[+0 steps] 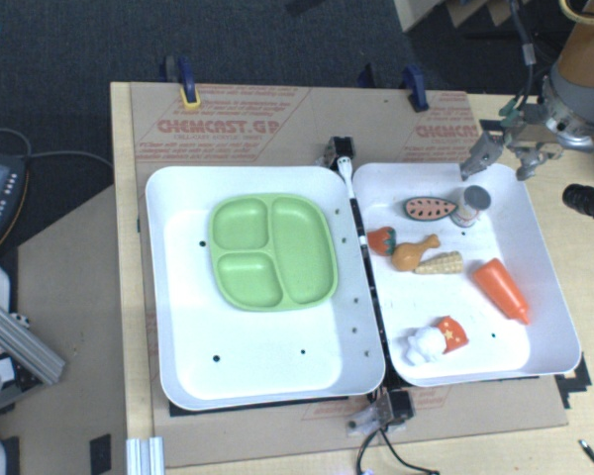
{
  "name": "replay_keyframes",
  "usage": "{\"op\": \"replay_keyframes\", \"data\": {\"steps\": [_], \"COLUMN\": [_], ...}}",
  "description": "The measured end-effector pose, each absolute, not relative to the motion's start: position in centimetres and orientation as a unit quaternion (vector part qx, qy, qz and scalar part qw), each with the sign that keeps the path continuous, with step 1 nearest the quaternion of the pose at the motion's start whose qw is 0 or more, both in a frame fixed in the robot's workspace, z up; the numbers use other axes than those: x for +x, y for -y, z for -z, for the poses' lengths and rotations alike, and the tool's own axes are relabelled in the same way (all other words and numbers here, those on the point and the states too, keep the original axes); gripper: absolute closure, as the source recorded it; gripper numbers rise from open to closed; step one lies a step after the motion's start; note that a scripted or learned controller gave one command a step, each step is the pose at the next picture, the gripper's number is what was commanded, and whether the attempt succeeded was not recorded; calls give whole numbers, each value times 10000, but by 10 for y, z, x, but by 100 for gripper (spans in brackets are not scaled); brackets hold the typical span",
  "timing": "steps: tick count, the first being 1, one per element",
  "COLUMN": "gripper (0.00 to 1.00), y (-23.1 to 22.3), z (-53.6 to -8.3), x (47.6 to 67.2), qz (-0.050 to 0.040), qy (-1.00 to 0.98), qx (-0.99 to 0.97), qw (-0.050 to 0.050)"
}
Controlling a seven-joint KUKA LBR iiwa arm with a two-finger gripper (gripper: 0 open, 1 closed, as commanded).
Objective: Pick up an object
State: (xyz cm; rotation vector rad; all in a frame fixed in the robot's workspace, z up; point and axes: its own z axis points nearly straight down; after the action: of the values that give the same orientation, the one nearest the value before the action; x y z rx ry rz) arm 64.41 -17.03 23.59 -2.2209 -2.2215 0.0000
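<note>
My gripper (497,166) hangs over the far right corner of the right bin (544,265), open, with nothing between its fingers. Just below it stands a small grey can (471,204), and a watermelon slice (428,207) lies to the can's left. Nearer the bin's middle are a red strawberry (381,240), a brown drumstick (414,252) and a corn cob (440,262). An orange carrot (501,289) lies at the right. A white and red toy (438,337) sits near the front edge.
The left bin (178,334) holds a green divided plate (273,251). Blue clamps (413,86) hold the cardboard base at the back. A black divider (361,255) runs between the two bins.
</note>
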Motion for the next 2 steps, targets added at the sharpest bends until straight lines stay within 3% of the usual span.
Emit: {"op": "replay_keyframes", "data": {"steps": [2], "gripper": [0], "y": [177], "z": [-127], "x": [643], "qz": [-17], "qy": [7074], "qx": [-7068], "qw": [-4]}}
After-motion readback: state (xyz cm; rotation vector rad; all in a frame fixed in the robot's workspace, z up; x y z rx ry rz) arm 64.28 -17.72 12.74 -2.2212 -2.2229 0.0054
